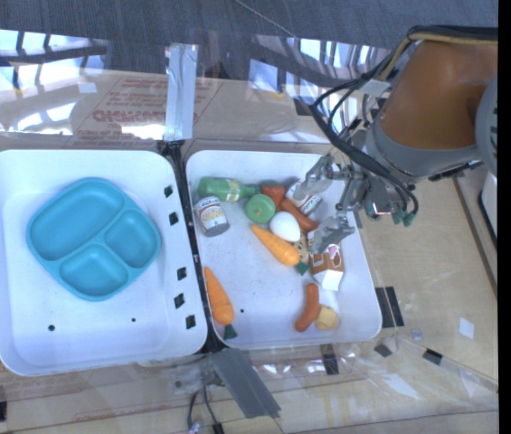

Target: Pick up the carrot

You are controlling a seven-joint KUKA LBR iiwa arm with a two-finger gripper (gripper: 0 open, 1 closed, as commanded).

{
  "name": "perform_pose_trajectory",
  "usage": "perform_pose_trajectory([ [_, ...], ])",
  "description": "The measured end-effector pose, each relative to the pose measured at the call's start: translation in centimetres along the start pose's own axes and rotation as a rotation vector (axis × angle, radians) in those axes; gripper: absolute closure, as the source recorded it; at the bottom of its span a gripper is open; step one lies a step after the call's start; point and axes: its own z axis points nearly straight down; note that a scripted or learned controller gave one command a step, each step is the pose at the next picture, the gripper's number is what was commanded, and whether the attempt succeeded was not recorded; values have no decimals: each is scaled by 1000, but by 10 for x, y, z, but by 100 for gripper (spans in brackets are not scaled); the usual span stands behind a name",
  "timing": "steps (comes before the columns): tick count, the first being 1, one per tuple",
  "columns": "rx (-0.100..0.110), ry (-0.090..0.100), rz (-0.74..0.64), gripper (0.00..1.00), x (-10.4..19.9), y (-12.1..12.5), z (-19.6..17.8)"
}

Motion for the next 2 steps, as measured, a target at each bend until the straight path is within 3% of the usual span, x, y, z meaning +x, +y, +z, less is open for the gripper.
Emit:
perform_pose_trajectory([
  [1, -4, 12, 54, 0, 20, 10, 139],
  [2, -4, 6, 44, 0, -9, 25, 190],
])
